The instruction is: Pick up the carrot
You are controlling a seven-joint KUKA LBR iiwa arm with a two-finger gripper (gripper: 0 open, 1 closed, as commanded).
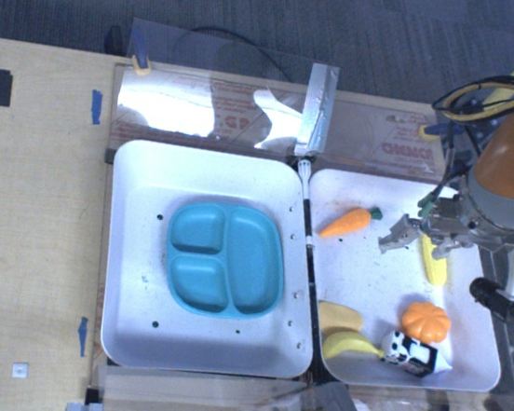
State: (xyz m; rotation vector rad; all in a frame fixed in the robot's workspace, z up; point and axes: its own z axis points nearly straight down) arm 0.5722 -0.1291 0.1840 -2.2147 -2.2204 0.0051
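An orange carrot with a green top lies tilted in the upper left part of the right bin. My gripper hangs just right of the carrot's green end, a short gap away from it. Its grey fingers are spread apart and nothing sits between them. The grey arm with its orange band reaches in from the right edge.
A blue divided plate rests in the left bin. In the right bin lie a yellow corn cob, an orange pumpkin, a black-and-white toy and a yellow banana at the front.
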